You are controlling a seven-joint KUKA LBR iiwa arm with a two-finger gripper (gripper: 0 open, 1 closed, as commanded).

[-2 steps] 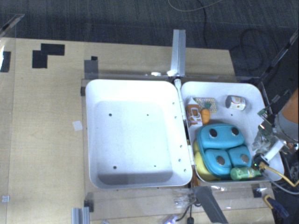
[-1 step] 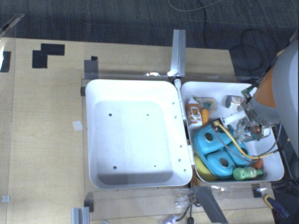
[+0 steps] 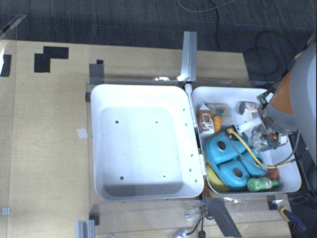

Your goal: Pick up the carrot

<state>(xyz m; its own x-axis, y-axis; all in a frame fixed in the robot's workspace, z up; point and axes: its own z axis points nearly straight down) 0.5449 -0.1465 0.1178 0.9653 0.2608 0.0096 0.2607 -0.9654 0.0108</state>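
Our pincer (image 3: 255, 133) hangs low over the right-hand bin (image 3: 295, 182), near that bin's right wall and about halfway along it, with the grey arm (image 3: 304, 83) and its orange band (image 3: 283, 99) rising behind it toward the table's right edge. Whether it is apart or together we cannot tell, since the wrist hardware and a yellow cable (image 3: 247, 150) crowd that spot. Just beside it lie the blue plastic pieces (image 3: 229, 157), which take up the middle of the bin, with a green bottle (image 3: 261, 184) and a yellow item (image 3: 215, 178) at the near wall. The carrot (image 3: 217, 122), as we read it, is the small orange piece toward the bin's far left corner, lying against a brown-and-white packet (image 3: 205, 120) close to the wall shared with the left-hand bin (image 3: 138, 143). It sits well apart from our pincer, with the blue pieces partly between. To do this step well, we judge that we should lift clear of the clutter first, travel toward that far left corner, and come down straight over the carrot with the jaws set across its narrow width. The packet touching it is the risk: we want one jaw between the two, or we may pinch the packet instead. The bin wall nearby leaves little room for a slanted approach.
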